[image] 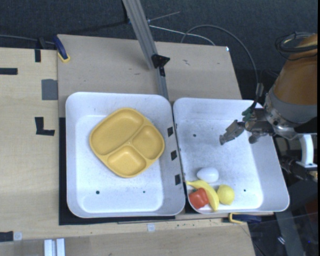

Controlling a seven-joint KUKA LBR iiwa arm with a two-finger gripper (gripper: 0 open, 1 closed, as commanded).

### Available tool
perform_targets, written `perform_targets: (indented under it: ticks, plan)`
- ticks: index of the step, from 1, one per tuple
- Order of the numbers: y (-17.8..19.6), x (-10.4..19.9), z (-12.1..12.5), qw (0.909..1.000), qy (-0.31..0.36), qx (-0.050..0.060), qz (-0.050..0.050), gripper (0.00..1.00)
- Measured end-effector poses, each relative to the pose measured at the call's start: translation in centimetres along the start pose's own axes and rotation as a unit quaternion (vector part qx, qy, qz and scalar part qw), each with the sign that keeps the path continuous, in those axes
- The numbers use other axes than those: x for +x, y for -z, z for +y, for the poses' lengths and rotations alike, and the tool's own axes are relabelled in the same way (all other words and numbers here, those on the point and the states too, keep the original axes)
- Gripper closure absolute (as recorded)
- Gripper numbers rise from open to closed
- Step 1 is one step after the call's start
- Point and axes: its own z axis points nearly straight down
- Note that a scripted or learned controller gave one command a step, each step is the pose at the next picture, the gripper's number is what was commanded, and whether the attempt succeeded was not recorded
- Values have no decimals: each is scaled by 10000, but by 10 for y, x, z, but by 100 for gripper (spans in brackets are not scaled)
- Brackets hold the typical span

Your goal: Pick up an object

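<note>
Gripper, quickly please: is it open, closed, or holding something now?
Gripper: open, holding nothing, over the right bin and apart from the toys.

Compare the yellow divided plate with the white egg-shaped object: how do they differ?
The yellow divided plate is far larger, flat and split into three compartments; the white egg-shaped object is small, rounded and plain. The plate lies alone in the left bin; the egg sits beside toy food in the right bin.
</note>
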Motion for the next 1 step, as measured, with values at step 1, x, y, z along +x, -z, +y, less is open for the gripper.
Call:
perform_targets:
  ticks: [1]
  plan:
    - [0, 0, 0, 10000, 0, -1, -1, 0]
